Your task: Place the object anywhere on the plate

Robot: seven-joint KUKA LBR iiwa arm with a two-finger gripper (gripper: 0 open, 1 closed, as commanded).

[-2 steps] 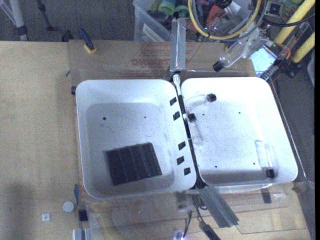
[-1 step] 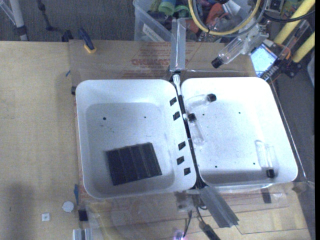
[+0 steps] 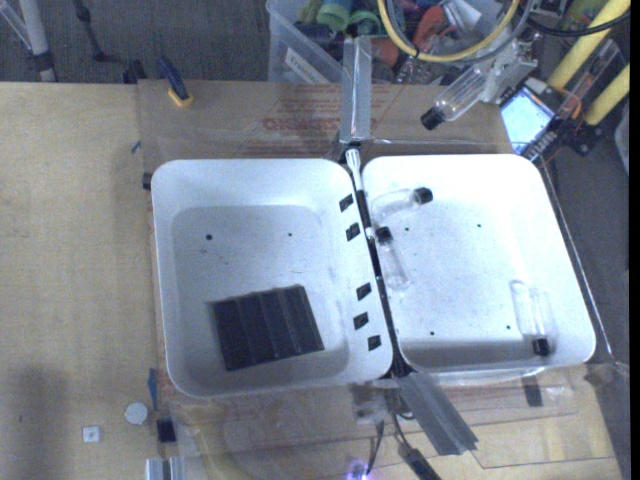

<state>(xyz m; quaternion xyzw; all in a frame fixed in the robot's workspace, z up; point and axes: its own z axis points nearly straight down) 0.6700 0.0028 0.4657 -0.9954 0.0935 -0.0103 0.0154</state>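
Camera view: black-capped clear tube (image 3: 530, 311) lay in right bin (image 3: 470, 258); probably light, stiff, slippery, so grip mid-body. Dark plate (image 3: 268, 326) waited in left bin (image 3: 190, 198). Jaws' state: could not tell.

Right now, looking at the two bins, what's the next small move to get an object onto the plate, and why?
Probably bring the gripper over the clear tube with a black cap near the right bin's front right corner. Nothing lies on the dark ribbed plate in the left bin yet, and the other clear pieces hug the divider, which looks harder to grasp.
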